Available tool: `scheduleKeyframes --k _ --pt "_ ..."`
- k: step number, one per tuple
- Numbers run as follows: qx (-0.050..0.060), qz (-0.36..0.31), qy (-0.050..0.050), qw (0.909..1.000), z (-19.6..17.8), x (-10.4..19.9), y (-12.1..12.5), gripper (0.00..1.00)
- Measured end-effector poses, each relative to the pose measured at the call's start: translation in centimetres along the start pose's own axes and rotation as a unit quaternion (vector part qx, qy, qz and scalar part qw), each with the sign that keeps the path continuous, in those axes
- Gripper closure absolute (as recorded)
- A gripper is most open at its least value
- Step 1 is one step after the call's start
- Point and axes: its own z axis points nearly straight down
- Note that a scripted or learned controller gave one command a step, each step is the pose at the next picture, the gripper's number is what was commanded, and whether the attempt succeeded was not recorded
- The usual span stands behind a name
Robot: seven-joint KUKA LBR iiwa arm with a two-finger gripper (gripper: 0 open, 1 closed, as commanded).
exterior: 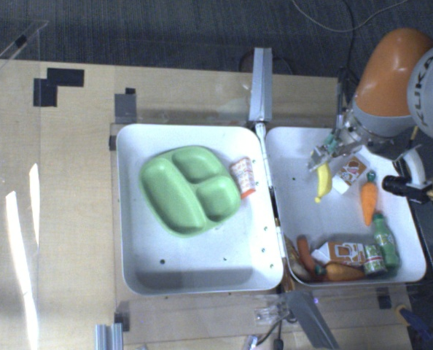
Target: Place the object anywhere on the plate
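A green plate (189, 188) with three compartments lies in the left bin (202, 268). A small red and white can (243, 177) lies on its side against the plate's right edge. My gripper (332, 150) hangs low over the upper part of the right bin (297, 217). It is just above the top end of a yellow banana (322, 182). Nothing can be seen held in it. A small white and brown carton (350, 172) lies just right of the banana.
An orange carrot (368, 203) and a green bottle (383, 240) lie along the right bin's right side. Sausages (304, 257), a brown packet (344, 254) and other food crowd its front edge. A metal divider post (261, 86) stands between the bins at the back.
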Motion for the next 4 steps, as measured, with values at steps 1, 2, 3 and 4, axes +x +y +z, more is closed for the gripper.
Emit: scheduleKeyframes --k 1,2,3,4 --pt "-0.002 0.011 -0.001 0.9999 -8.3 -2.7 3.9 1.00" --pt "0.000 -0.074 0.000 0.9973 -2.1 5.6 5.1 1.00" --pt "0.000 -0.074 0.000 0.9973 -2.1 5.5 5.1 0.00" --pt "-0.002 0.008 -0.001 1.0000 -15.0 2.1 5.9 0.00"
